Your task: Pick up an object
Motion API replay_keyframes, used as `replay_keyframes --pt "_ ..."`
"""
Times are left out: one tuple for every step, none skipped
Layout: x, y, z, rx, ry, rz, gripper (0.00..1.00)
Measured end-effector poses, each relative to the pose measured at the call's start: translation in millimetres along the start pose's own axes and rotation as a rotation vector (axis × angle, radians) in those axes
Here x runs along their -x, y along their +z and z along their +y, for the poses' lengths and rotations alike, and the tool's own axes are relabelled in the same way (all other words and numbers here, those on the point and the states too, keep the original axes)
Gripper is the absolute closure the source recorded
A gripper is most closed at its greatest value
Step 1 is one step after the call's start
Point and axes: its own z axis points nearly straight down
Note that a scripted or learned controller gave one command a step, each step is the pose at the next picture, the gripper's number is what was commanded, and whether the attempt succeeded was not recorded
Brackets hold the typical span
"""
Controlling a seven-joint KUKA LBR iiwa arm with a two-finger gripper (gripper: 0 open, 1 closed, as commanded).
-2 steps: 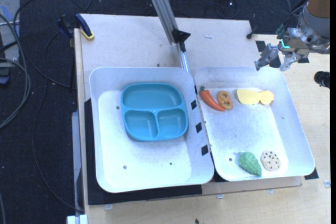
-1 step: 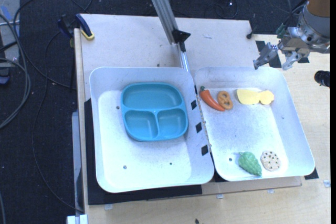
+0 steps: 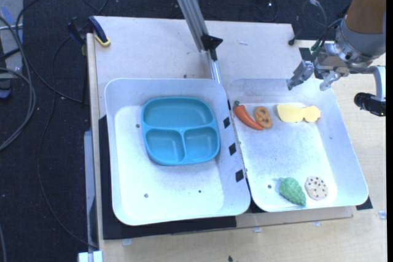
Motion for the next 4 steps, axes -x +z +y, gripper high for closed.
replay_keyframes --pt "0 64 -3 -0.003 0.003 0.001 0.00" --pt "1 124 -11 -0.001 0.004 0.001 0.00" --pt "1 110 -9 0.005 0.003 -0.001 1.00" --pt "-4 49 -13 0.008 0.001 -0.001 1.00"
